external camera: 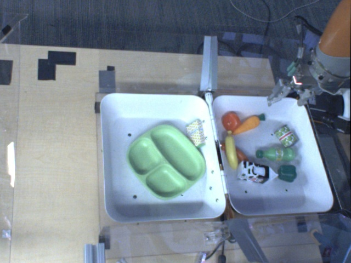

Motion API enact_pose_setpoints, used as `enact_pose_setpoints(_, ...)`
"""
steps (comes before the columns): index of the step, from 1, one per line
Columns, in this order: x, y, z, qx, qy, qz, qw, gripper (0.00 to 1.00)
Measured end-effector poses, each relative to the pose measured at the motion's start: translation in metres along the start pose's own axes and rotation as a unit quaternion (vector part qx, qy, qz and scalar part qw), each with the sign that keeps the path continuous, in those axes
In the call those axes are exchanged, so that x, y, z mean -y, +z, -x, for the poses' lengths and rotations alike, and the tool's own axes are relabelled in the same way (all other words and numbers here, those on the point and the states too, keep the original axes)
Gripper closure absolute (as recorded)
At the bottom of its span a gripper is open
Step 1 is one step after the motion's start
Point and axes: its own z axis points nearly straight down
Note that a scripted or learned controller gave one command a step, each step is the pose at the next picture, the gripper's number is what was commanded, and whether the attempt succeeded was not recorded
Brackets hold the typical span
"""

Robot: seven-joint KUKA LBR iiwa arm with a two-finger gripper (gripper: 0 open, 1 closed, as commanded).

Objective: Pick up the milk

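Note:
The milk (254, 172) is a small white carton with black cow patches, lying on its side in the right bin (274, 201), just right of a banana. My gripper (288, 96) hangs over that bin's far right corner, well away from the carton. Its two fingers (275, 95) are spread apart, open, with nothing between them. The grey wrist and orange band rise to the upper right.
Around the milk lie a yellow banana (231, 152), a green bottle (276, 155), a dark green cup (287, 173), a striped can (286, 136), a carrot (247, 125) and a tomato (230, 119). The left bin (118, 201) holds a green divided plate (166, 160) and a small patterned packet (196, 131).

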Motion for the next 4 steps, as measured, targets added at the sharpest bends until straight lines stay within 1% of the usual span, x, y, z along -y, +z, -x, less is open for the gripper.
enact_pose_setpoints(1, 0.055, 0.145, -0.024, 0.000, -0.099, 0.000, 0.9951, 0.00)
enact_pose_setpoints(2, 0.126, 0.068, -0.093, 0.000, -0.108, 0.000, 0.9942, 0.00)
enact_pose_setpoints(3, 0.145, 0.146, -0.064, 0.001, -0.183, 0.002, 0.9832, 0.00)
enact_pose_setpoints(4, 0.094, 0.164, -0.043, 0.000, -0.023, 0.003, 0.9997, 0.00)
